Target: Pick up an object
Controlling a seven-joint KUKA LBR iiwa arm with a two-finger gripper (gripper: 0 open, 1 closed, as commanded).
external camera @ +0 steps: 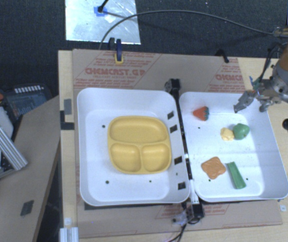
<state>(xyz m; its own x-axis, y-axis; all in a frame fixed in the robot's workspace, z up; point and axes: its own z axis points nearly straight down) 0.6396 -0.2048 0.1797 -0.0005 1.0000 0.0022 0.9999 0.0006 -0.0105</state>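
The end effector (pixel 249 101) is positioned over the right bin's (pixel 270 135) far edge; finger state cannot be determined. A green object (pixel 241 130) lies in that bin, near and below the end effector, touching a yellow object (pixel 227 134). The bin is carried on a cardboard-covered bench (pixel 133 69).

Bench (pixel 43 150), cardboard sheet (pixel 149 67) — two bins (pixel 91 135) atop

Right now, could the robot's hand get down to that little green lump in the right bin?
Probably yes. The hand hovers at the right bin's far edge, just above the green lump. Nothing lies over the lump, though a small yellow piece touches its left side and might get nudged.
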